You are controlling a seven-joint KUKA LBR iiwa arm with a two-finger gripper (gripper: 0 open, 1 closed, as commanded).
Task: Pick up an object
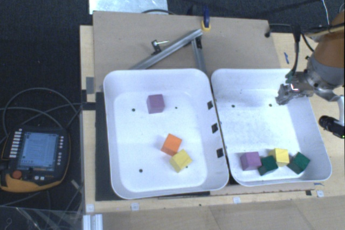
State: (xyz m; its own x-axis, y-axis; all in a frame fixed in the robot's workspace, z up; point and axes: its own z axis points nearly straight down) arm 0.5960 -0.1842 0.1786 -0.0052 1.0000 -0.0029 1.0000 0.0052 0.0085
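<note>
Blocks, candidates for pick: seven, split over two bins. Camera view, positions taken from the claw (pixel 284 95).

Claw sits low over the right bin (pixel 259 79), near its far right edge, wrist and orange band trailing off to the right. Fingers too small and dark to resolve; cannot tell whether apart or together. Nothing visible between them.

Right bin, well below the claw along the near wall: purple block (pixel 250 160), down and left; dark green block (pixel 267 165) touching it on the right; yellow block (pixel 281 156) just behind and right of that, almost straight below the claw; second green block (pixel 298 162) next to it, down and slightly right. All four well apart from the claw.

Left bin (pixel 116 83), far left of the claw: purple cube (pixel 155 103) roughly level with the claw; orange cube (pixel 171 144) lower; yellow cube (pixel 181 160) touching the orange one at its lower right.

Teach pendant (pixel 33 158) lies off the bench, far left.
</note>
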